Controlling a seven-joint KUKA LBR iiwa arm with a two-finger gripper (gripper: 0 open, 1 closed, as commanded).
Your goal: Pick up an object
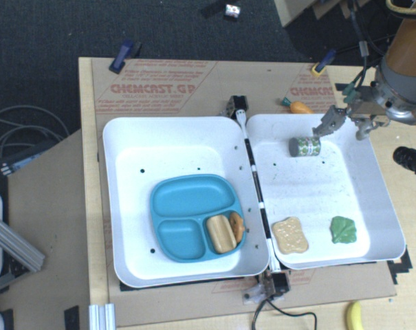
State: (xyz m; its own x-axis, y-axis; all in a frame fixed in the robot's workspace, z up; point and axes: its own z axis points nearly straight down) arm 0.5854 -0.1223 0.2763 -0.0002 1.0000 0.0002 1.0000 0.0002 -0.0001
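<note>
The right bin [373,184] holds three things. A small green-grey can [305,146] lies on its side near the far edge, a beige cracker-like piece [290,236] sits near the front, and a green leafy piece [343,229] lies to its right. In the left bin [125,184] a blue divided plate [187,215] carries a brown bread-like item [225,231] in its front right compartment. My gripper [345,126] hangs over the far right part of the right bin, open, with nothing between its fingers. Its left finger [328,124] ends just up and right of the can.
A small orange item [300,106] lies on the bench behind the right bin. Blue clips [125,56] sit at the bench's far corners. A yellow item [354,315] lies at the front right. Cables [22,143] trail on the floor at left.
</note>
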